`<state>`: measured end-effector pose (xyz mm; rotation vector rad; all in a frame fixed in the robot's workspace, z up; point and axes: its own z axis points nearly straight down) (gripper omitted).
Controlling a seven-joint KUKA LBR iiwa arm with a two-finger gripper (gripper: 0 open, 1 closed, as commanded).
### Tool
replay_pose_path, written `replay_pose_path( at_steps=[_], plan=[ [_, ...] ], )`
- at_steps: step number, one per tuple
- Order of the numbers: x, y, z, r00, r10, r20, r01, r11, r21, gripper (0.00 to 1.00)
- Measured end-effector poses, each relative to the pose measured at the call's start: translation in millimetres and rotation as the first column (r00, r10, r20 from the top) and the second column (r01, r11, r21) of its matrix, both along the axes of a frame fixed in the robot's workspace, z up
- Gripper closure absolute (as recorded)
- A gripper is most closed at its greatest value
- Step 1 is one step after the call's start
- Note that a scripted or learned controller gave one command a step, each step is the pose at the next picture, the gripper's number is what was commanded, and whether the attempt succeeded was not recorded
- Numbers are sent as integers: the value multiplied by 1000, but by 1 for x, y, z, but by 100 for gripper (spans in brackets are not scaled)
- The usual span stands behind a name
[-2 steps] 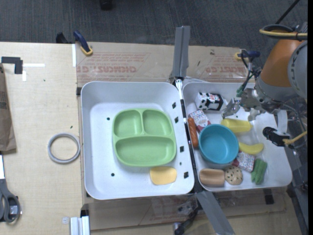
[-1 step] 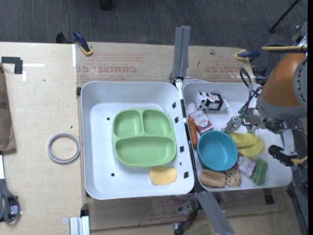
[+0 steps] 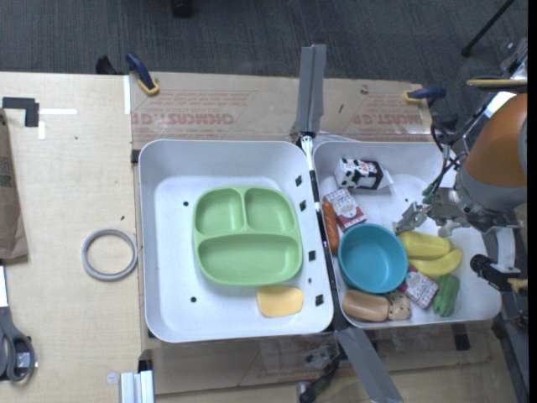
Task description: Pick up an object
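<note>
Camera view: bananas [image 3: 430, 253] beside jaws.

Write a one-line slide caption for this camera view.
Robot hand poised over the right bin beside blue bowl and bananas; green tray in the left bin.

Claw [image 3: 413, 218] hangs over right bin [image 3: 403, 159], beside bananas [image 3: 432, 253]

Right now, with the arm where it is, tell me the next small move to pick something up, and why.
Probably lower the hand a little toward the bananas. It sits over the right bin, just above and left of them, and nothing shows between its fingers. The bananas lie on top, beside the blue bowl, so they look like the nearest thing to grasp.
</note>
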<state>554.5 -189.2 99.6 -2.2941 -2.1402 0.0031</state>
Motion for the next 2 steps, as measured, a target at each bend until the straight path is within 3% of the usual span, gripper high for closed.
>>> replay_pose_path(
  at_steps=[1,2],
  plan=[
    [-39,-3,-10,993,119,2,-119,993,0,0],
    [-32,24,36,899,438,11,-437,899,-32,0]
  ],
)
